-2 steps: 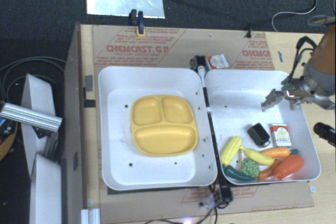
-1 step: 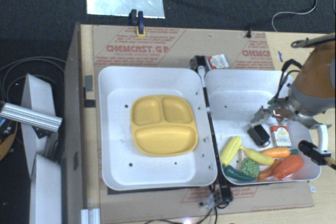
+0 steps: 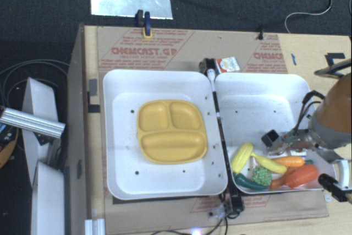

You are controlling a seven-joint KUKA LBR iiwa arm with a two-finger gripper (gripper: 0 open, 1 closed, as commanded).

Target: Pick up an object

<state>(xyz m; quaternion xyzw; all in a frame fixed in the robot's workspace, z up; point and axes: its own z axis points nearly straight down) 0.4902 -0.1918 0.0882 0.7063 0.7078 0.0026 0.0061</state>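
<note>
Toy food: corn (image 3: 241,157), banana (image 3: 269,164), carrots (image 3: 300,175) — heaped in right bin (image 3: 258,93) corner, within arm's reach.
Claw (image 3: 278,141): low beside heap — opening cannot be told.

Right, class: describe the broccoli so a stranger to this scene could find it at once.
Start at the right-hand white bin, then go to the pile of toy food in its near corner. The broccoli sits just below the banana and right of the corn cob. It alone is bumpy, rounded and bright green.
</note>
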